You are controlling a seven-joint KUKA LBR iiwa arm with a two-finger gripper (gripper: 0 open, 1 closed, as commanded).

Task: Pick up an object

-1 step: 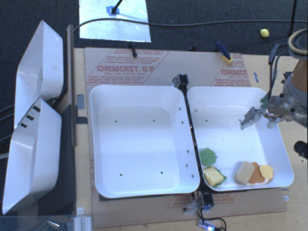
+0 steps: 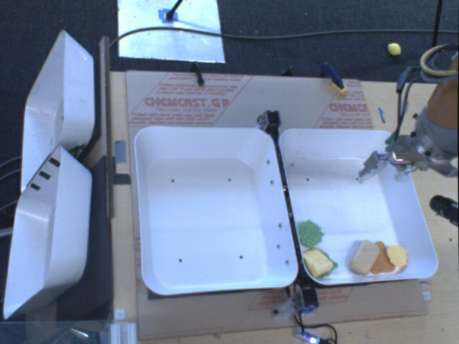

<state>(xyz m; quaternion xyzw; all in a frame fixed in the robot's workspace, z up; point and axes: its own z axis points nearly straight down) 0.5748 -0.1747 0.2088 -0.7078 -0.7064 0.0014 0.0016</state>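
- We are looking down on a bench where two shallow white bins are sitting side by side, the left bin [image 2: 208, 206] bare and the right bin [image 2: 344, 185] carrying every loose item.
- We are seeing the grey arm [image 2: 437, 124] reaching in from the right, with its gripper [image 2: 374, 165] hanging over the far right part of the right bin, well apart from the items.
- We are unable to say whether the gripper is spread or closed; it is too small and blurred here, and nothing is showing in its grasp.
- We are finding the candidates for picking clustered along the near edge of the right bin: a green round piece [image 2: 310, 231], a yellow block with green edging [image 2: 318, 262] just near of it, and further right a beige block [image 2: 364, 256] touching an orange and tan piece [image 2: 391, 258].
- We are judging the task as barely begun: nothing is lifted, and the approach, the descent, the grasp and the lift are all remaining.
- We are reading "CHEMCAST GP" in red, printed twice on the brown board [image 2: 215, 99] under the bins, at the far left and the far right; smaller lines beneath are too fine to read.
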